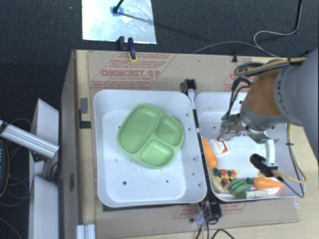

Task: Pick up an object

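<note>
From above, two white bins sit side by side on the bench. The left bin carries a green divided plate near its middle. The right bin carries a cluster of small things along its near edge and left wall.

The gripper hangs low over the right bin, near its left wall, just above a small white-and-red packet. Whether it is released or clenched cannot be told here; the wrist hides its tip, and nothing shows as grasped.

The packet looks the likeliest target. It lies flat, close beside an orange carrot that runs along the left wall, long axis from far to near, thick end nearer the near edge. Another carrot lies along the near edge, pointing toward the right corner, beside a green piece and a small multicoloured piece.

The risk is a miss: a flat packet gives little to close on, and a slightly off descent could strike the carrot or the bin wall and push things aside.
</note>
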`<state>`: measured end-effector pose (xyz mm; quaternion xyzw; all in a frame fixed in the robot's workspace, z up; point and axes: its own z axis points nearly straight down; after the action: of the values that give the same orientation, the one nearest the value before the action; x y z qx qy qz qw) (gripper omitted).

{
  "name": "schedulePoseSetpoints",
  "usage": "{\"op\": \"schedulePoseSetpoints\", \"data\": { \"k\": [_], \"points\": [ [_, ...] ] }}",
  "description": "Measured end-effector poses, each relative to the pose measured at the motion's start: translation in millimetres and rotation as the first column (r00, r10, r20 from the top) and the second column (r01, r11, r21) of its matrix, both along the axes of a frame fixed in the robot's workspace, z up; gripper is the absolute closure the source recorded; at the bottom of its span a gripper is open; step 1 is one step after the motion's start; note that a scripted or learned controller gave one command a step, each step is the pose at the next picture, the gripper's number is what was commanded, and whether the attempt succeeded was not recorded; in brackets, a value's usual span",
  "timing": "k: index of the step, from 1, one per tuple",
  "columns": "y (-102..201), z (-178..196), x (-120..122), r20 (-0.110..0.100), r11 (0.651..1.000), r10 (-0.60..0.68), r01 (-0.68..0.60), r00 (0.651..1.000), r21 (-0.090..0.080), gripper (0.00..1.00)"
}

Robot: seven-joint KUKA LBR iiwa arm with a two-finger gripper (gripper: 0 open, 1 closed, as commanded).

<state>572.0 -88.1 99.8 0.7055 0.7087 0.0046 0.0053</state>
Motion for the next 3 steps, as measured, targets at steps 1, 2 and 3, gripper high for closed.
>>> {"op": "schedulePoseSetpoints", "data": {
  "k": [1, 2, 3],
  "points": [
    [0.2, -0.1, -0.2, -0.001, 1.0, 0.0, 0.0, 1.0, 0.0, 0.0],
    [0.4, 10.6, 0.7, 0.001, 1.0, 0.002, -0.002, 1.0, 0.001, 1.0],
    [51.7, 85.4, -6.8, -0.011, 1.0, 0.001, -0.001, 1.0, 0.002, 1.0]
  ]
}}
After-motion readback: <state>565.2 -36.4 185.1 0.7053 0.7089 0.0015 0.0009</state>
